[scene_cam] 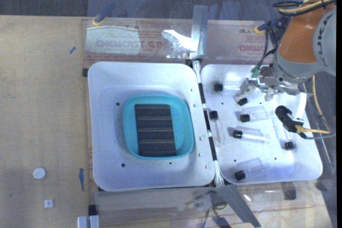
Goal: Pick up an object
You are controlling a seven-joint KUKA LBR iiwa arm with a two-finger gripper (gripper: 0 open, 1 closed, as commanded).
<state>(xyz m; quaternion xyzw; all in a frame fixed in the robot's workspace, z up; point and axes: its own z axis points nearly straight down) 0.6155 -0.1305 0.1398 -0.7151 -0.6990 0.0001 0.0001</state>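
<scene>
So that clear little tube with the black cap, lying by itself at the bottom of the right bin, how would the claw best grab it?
Probably from straight above, across the middle of the clear tube, with the fingers closing on its long sides. It lies flat and slanted on the right bin floor, black cap to the left, and with open floor on both sides the fingers have room.

Two bins side by side on the surface.
Left bin: one tray at centre, holding a ridged block. Right bin: several capped vials scattered, one near the front edge, one mid-bin, one by the dividing rim. The hand hangs over the right bin's rear part.
</scene>
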